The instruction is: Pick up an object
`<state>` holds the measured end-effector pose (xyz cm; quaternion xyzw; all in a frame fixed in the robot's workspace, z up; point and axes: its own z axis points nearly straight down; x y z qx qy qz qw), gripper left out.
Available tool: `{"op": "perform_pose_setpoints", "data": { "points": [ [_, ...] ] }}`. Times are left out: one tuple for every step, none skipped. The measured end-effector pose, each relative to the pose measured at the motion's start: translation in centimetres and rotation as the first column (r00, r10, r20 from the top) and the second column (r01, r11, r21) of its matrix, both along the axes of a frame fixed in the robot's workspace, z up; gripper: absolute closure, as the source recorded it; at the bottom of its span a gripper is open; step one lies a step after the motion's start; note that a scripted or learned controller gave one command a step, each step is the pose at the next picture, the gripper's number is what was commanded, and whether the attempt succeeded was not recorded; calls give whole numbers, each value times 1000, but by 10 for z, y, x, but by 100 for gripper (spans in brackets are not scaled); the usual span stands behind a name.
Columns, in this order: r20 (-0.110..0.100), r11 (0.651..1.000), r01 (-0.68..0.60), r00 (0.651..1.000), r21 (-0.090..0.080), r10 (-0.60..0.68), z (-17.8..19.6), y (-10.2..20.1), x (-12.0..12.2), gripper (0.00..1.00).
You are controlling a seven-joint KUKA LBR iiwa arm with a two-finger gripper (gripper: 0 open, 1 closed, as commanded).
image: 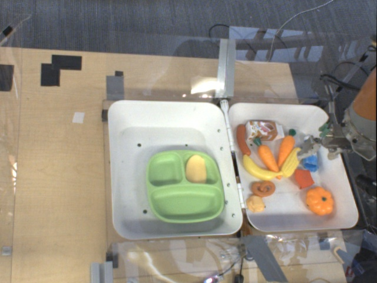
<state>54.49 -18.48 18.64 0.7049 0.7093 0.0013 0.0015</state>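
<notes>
Bench point(53, 175): pale wood surface bearing two shallow white bins side by side. Left bin point(126, 158): holds a green divided tray point(177, 202) with a yellow egg-shaped piece point(196, 169) in its upper right compartment. Right bin point(339, 217): holds the toy foods.

Arm point(362, 108): enters from the right edge over the right bin's right rim, its orange band showing at the frame's edge, its wrist pointing left toward the bin's middle. Gripper point(312, 142): low over the right half of the right bin, just above a small blue piece point(310, 161) and just right of the corn point(291, 161). Whether its fingers are spread or closed cannot be told, and no item is seen between them.

Contents of the right bin, largest to smallest:
- banana point(259, 168), lying below the carrots;
- two carrots point(268, 156) point(285, 148), side by side, with the corn touching the right one;
- pumpkin point(319, 200), near the lower right corner;
- packet point(262, 130), near the top;
- sausage point(242, 140), along the left wall;
- red block point(303, 178), just below the blue piece;
- brown swirl point(263, 188) and a pale lump point(255, 203), near the bottom left.
</notes>
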Motion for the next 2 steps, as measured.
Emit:
{"op": "perform_pose_setpoints", "data": {
  "points": [
    [8, 994, -112, 994, -4, 112, -97, -21, 52, 0],
    [13, 993, -114, 993, -5, 114, -85, -20, 54, 100]
  ]
}}
